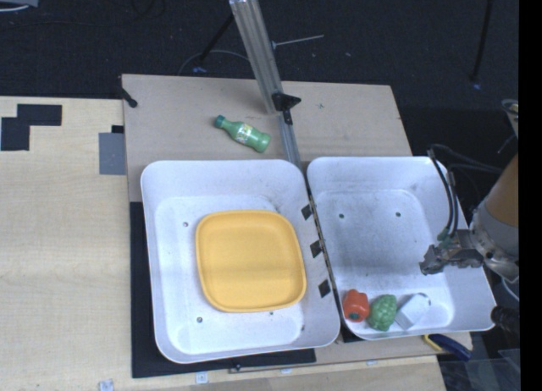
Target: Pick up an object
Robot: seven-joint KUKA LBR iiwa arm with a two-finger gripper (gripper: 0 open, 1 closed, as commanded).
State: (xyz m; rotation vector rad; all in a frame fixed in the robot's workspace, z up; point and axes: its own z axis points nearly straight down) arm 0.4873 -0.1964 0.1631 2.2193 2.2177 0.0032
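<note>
Dark floor lies behind a tan surface (356, 118) that bears two white bins. The fingers (434, 262) hang at the right bin's (373, 182) right side; I cannot tell if they are apart or together. Left of them and nearer the front wall sit one orange-red toy (356, 305), one bumpy green toy (383, 312) and one small white thing (412, 311), too blurry to name. Far left, the left bin (165, 190) holds one yellow plate (251, 260). One green bottle (243, 134) lies behind the bins.

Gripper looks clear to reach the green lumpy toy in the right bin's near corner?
Probably yes. The gripper hovers over the right white bin, the green lumpy toy lies just below-left, uncovered. The orange-red toy and a white piece crowd its sides.
</note>
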